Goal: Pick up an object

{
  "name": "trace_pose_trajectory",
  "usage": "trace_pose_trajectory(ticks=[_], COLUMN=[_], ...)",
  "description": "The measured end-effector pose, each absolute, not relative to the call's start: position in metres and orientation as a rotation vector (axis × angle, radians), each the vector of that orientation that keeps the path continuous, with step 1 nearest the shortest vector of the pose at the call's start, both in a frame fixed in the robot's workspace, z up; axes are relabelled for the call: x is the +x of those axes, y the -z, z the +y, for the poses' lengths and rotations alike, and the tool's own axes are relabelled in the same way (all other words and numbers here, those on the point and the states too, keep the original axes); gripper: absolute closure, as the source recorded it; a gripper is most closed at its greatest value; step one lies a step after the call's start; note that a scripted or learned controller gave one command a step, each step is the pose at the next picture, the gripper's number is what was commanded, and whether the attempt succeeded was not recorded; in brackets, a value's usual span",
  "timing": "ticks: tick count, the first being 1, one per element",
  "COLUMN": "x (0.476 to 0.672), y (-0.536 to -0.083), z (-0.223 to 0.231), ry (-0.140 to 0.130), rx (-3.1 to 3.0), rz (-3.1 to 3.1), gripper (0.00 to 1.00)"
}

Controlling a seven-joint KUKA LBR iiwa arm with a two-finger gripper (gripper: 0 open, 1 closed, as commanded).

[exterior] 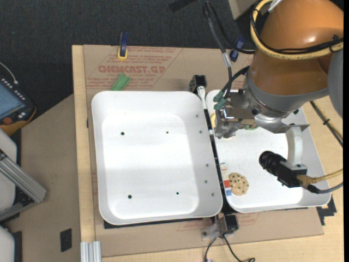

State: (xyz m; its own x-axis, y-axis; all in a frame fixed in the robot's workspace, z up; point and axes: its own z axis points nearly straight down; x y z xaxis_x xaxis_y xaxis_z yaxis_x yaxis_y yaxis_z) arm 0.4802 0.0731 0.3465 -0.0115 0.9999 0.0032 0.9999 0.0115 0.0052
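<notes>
Jaws: cannot tell whether spread or pressed together, masked from above by the gripper (223, 125) body.
Hangs low from the grey and orange arm (294, 37) over the far left of the right bin (311, 198), close by the wall next to the left bin (103, 146). Near left of the right bin, well apart from the gripper: round speckled cookie (238, 184), just beside a small red, white and blue item (226, 183). On the cardboard (90, 70) beyond the left bin: green strip (120, 82), blue clamp (123, 45).
</notes>
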Motion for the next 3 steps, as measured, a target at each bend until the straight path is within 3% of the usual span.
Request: trace_pose_trajectory(ticks=[1, 2, 3], x=[0.478, 0.479, 0.48], y=[-0.277, -0.28, -0.291], z=[0.08, -0.009, -0.004], ry=[0.012, 0.004, 0.0], rx=[2.225, 2.232, 2.222], rz=[2.226, 2.211, 2.221], gripper=[1.0, 1.0, 1.0])
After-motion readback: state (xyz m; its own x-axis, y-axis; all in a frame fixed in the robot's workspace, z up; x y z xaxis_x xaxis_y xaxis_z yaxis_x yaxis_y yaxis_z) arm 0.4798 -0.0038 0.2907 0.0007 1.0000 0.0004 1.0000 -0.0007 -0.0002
